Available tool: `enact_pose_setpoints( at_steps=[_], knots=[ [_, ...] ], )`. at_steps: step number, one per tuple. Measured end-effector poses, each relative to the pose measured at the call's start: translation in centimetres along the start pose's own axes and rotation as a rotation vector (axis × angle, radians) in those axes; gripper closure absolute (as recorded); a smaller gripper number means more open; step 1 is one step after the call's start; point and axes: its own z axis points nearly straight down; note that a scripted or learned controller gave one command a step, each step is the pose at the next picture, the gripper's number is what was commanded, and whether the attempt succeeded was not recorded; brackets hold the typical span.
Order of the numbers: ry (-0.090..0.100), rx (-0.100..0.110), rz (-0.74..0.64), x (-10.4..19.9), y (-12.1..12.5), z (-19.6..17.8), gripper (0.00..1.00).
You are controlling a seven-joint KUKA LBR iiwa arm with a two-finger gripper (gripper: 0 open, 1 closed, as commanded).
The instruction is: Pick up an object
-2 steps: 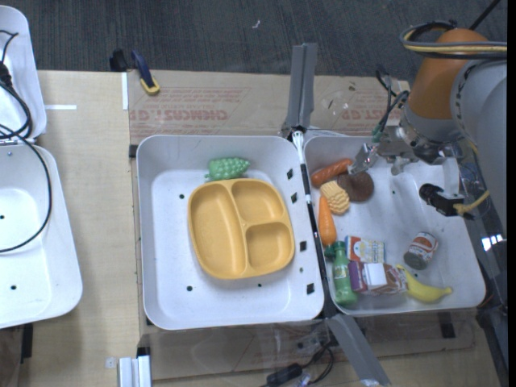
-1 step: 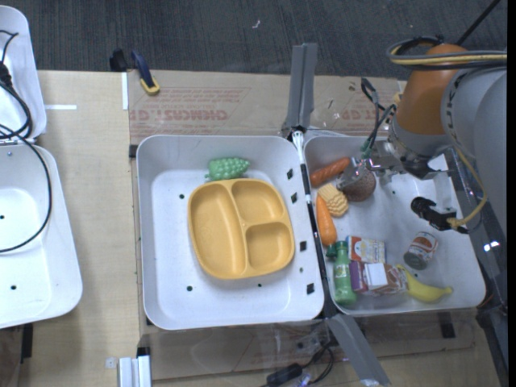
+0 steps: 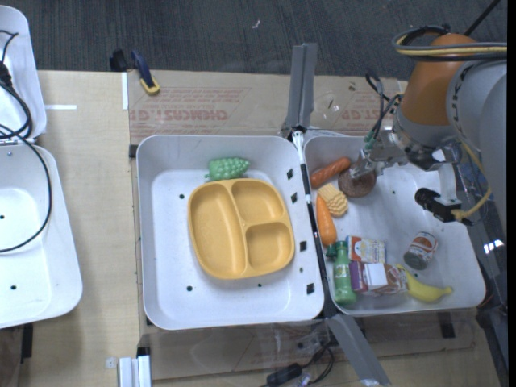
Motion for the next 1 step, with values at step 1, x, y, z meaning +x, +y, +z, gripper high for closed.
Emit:
enact_pose_setpoints(
  at_steps=[1],
  knots=[
    [0.004, 0.024, -0.017, 5.08, -3.76, -10.76, 1.0]
  ],
)
